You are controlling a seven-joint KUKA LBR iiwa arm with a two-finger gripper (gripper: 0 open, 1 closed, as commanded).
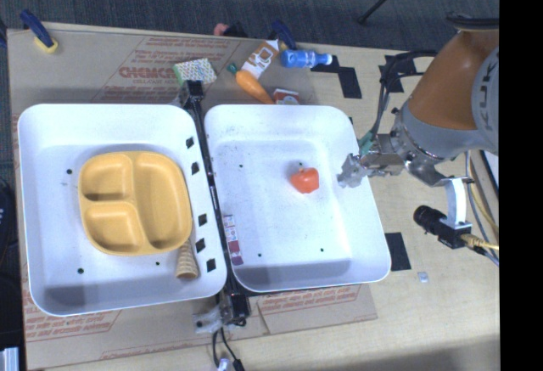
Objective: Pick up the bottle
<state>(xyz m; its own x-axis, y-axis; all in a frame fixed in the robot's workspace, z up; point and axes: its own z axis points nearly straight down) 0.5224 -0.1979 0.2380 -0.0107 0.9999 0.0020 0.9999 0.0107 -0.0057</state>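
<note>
The camera view shows the pincer (350,171) over the right edge of the right bin (365,216), near a small orange-red thing (305,180) that lies on that bin's floor. Whether the pincer is open or closed I cannot tell; nothing visible sits in it. The bottle (303,59), blue with a pale cap end, lies on its side on the table (382,89) just beyond the right bin's far rim, next to an orange and white bottle (257,61) and an orange carrot-like thing (253,87). The left bin (34,191) holds a yellow divided plate (134,201) and a small cone (187,264).

The risk, as I judge it, is that the pincer is well apart from the bottle and close to the orange-red thing, so a descent here would catch the wrong item. The bottle may also roll, and its neighbours crowd a grasp.
</note>
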